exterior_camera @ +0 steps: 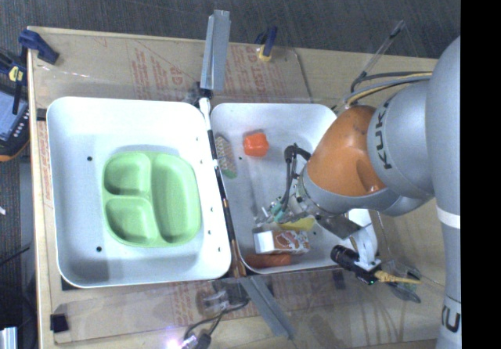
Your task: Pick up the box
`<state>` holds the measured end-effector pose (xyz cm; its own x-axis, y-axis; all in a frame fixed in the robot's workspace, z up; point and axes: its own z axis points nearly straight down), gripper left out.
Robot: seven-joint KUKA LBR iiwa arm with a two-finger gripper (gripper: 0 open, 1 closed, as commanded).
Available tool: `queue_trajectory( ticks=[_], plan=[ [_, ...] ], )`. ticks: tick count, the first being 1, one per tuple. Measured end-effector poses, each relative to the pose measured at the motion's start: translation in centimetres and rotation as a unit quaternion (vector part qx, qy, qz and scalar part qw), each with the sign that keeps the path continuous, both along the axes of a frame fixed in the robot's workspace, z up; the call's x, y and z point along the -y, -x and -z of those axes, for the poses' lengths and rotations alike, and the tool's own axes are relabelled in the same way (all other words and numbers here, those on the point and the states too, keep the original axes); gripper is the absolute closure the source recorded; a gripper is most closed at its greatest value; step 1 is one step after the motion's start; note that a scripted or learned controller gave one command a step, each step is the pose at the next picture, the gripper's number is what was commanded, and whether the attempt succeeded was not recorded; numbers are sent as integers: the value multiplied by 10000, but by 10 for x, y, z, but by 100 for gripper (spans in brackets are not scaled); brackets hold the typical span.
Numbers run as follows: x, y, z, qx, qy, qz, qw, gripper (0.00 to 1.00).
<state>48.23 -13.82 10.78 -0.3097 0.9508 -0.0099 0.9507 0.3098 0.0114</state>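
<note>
1. From the one camera above the table (117, 50), two shallow white bins sit side by side: the left bin (70, 128) and the right bin (313, 116), touching along their shared edge.
2. The left bin holds a light green divided tray (150, 199) with three compartments, lying flat near the middle.
3. The grey arm (423, 144) reaches in from the right, its orange band (344, 156) hanging over the right bin's right half.
4. The end effector (283, 210) is low over the near part of the right bin, amid a tangle of small things; whether it is released or clenched I cannot tell, since wrist and clutter hide it.
5. The box (282, 242), white with a red printed face, lies flat near the right bin's front edge, just below the end effector.
6. A yellow item (299, 224) lies just above the box, and a brownish sausage-like piece (270, 260) lies along the front wall beside it.
7. An orange block (255, 143) sits well apart, toward the bin's far side.
</note>
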Motion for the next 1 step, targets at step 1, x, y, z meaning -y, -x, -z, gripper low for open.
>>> queue_trajectory(
  ticks=[1],
  plan=[
    [0,0,0,1,1,0,10000,0]
  ],
)
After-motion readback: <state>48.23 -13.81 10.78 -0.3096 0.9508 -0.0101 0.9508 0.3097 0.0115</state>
